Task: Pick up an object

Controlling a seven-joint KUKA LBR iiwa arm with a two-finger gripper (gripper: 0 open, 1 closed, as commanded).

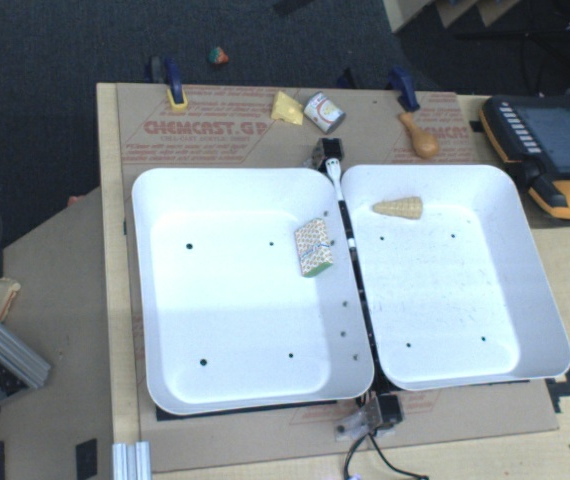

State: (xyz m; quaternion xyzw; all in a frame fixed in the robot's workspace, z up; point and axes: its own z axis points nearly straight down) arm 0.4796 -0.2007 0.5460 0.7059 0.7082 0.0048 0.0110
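Observation:
A small patterned packet (313,246), green and white, lies in the left bin (165,298) near its right wall. A tan cone-shaped piece (398,208) lies in the right bin (505,298) near its far left corner, pointing left.
On the brown board behind the bins lie a yellow wedge (287,109), a small white carton (324,112) and a wooden pear-shaped piece (420,136). Blue clamps (174,80) grip the board's far edge. A teach pendant (550,148) rests at the right.

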